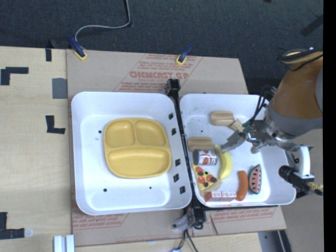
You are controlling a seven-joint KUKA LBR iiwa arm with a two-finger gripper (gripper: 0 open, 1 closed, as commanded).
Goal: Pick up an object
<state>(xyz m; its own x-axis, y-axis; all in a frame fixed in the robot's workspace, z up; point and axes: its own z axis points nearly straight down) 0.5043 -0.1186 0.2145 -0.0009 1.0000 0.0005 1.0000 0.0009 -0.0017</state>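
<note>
Red "CHEMCAST GP" print marks the cardboard sheet [152,75].

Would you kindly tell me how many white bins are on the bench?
2. The left bin holds a yellow divided plate; the right bin holds the toy food, with the gripper reaching in.

Single fixed camera, mounted above the bench, looking down at a slant. Both shallow white plastic bins fall fully within frame: the left bin [86,156] and the right bin [273,193] sit side by side at centre. The brown cardboard sheet [157,75] under them and the pale wooden bench top [31,140] show at left, dark carpet floor [210,14] along the top. Distance moderate. The grey and orange arm [296,101] enters from the right edge
</note>
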